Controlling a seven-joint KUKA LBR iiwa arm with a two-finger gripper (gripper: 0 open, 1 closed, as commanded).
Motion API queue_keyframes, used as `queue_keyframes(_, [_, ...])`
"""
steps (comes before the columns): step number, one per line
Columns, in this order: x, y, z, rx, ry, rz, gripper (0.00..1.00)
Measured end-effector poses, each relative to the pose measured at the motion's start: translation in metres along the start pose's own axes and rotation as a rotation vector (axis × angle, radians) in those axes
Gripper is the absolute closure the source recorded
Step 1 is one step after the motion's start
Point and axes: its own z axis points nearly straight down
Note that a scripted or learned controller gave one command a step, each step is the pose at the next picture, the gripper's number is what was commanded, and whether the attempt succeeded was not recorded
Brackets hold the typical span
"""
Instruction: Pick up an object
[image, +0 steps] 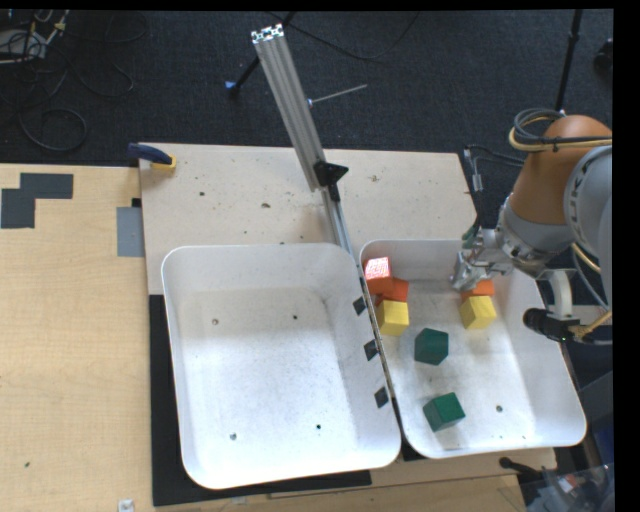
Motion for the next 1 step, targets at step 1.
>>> queue_keyframes(1, [-0.0064,0.0011,-0.0627,0.005,0.005,0.003,1.0])
